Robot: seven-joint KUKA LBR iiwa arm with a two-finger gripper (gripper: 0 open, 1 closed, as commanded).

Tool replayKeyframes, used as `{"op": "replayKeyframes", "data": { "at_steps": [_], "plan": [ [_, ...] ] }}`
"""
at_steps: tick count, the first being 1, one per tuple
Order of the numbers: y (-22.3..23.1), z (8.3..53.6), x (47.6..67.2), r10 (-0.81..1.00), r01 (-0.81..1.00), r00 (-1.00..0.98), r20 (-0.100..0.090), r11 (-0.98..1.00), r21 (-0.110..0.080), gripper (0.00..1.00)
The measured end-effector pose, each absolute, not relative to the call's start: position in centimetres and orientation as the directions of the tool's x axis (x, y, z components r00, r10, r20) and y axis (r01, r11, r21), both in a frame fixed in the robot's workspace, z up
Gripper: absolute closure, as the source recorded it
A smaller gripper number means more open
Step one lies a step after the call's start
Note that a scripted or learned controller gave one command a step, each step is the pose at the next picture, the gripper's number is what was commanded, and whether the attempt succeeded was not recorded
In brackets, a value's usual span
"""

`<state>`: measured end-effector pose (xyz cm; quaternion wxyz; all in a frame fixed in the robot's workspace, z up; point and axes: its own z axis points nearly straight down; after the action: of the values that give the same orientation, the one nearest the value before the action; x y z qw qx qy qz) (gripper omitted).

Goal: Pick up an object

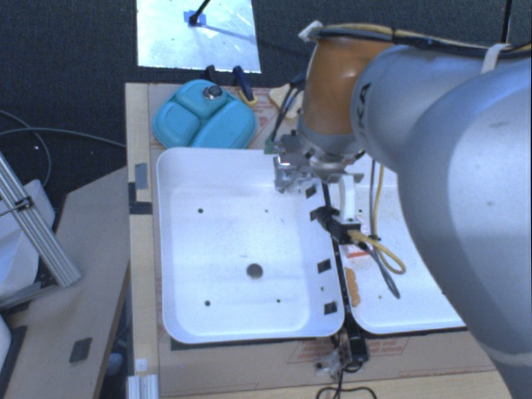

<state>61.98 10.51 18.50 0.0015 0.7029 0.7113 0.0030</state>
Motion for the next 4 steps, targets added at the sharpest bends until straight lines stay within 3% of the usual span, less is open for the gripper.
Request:
{"op": "replayKeyframes", "data": {
  "at_steps": [1,2,3,4],
  "plan": [
    [13.6,18.1,67.1,1.0,1.0,-0.007,0.002,0.007,0.007,1.0],
    [11.2,13.1,66.8,1.0,1.0,0.001,-0.001,-0.001,-0.002,1.0],
    [14.3,8.2,64.9,1.0,1.0,-0.006,0.001,0.006,-0.003,1.0],
    [18.5,8.4,59.3,1.0,1.0,-0.008,0.002,0.008,-0.003,1.0]
  ]
}}
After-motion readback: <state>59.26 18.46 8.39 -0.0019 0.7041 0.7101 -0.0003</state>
